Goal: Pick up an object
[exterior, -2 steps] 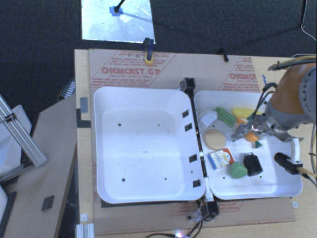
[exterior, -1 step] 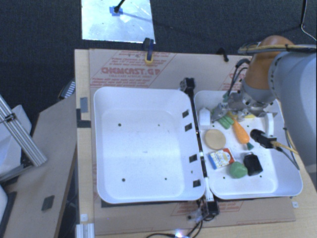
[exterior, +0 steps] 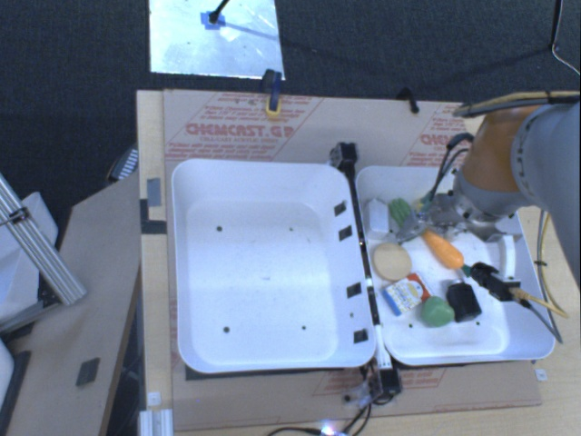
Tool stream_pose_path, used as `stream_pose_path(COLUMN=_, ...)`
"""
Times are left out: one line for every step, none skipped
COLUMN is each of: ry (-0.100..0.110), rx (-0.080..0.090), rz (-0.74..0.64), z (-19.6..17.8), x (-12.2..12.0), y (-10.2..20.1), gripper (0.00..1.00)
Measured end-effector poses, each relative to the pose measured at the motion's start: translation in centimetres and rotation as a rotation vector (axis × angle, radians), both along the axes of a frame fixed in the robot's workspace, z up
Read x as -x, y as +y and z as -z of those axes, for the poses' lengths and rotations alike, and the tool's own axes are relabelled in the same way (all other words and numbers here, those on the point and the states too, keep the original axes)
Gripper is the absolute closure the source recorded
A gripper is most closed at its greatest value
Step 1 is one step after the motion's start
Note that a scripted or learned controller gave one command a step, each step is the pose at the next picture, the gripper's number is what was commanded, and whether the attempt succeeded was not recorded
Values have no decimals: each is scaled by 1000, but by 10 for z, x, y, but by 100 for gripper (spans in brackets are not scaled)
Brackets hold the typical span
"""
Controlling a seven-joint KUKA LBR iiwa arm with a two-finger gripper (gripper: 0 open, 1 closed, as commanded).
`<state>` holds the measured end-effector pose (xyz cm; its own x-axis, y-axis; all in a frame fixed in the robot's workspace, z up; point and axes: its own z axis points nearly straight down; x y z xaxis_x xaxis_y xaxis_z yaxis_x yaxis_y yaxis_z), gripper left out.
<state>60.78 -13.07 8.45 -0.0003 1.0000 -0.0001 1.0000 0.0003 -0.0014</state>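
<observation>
White left bin (exterior: 263, 334), open floor

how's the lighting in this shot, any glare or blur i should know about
Camera view: even overhead light, soft shadows inside the left bin; bright glare on the metal sheet at top; the small things in the right bin look soft, so the gripper over them is hard to read; the dark floor loses detail.

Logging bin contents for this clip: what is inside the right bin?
The right bin holds a carrot, green pieces, tan disc, black block, small packet. The arm covers its far corner.
</observation>
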Motion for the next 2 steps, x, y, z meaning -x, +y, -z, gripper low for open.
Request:
stream_pose_path(ry=-5, rx=1, rz=-2, z=-11, x=-3, y=0, gripper=100)
stream_pose_path(ry=-11, rx=0, rz=-9, z=-106, x=-31, y=58, gripper=100)
